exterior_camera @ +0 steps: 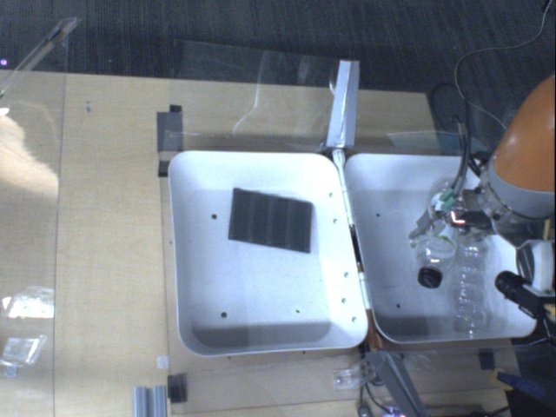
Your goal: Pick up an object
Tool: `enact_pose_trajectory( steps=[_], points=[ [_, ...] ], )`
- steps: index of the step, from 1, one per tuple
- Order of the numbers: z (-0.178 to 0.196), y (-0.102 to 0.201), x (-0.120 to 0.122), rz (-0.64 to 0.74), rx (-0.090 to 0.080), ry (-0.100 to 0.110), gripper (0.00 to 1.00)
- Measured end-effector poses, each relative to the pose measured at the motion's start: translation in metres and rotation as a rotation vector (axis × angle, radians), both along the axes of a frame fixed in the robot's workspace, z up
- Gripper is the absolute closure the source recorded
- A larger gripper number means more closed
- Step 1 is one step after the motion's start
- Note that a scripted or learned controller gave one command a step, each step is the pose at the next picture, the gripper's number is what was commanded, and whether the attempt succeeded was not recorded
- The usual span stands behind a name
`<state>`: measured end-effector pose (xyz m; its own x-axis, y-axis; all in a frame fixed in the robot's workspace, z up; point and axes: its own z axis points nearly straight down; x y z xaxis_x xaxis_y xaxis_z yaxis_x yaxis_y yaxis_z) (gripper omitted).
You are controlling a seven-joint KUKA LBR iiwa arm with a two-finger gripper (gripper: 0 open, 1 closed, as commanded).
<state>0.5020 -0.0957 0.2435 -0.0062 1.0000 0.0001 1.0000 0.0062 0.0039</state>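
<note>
1. Progress looks early to you: nothing is lifted, and both objects lie on the bin floors
2. You see the gripper (445,220) low in the right bin (391,189), at the upper end of a clear plastic bottle (465,276) that lies flat with its black cap (430,277) toward the bin's middle
3. You cannot tell its grasp state; the wrist hides that part
4. You also have a dark ribbed pad (270,220) lying flat in the left bin (200,259), well apart from the arm
5. What is left, by my judgement: a confirmed grip on 1 object, then a lift clear of the bin
</note>
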Motion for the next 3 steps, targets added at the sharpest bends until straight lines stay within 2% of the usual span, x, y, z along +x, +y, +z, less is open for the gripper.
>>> enact_pose_trajectory(
  steps=[1,2,3],
  points=[
    [0.034,-0.006,0.0,-0.104,0.0,-0.003,0.0],
    [-0.044,-0.049,-0.014,0.024,-0.001,0.0,0.0],
    [-0.147,-0.073,0.013,0.127,0.004,-0.002,0.0]
  ],
)
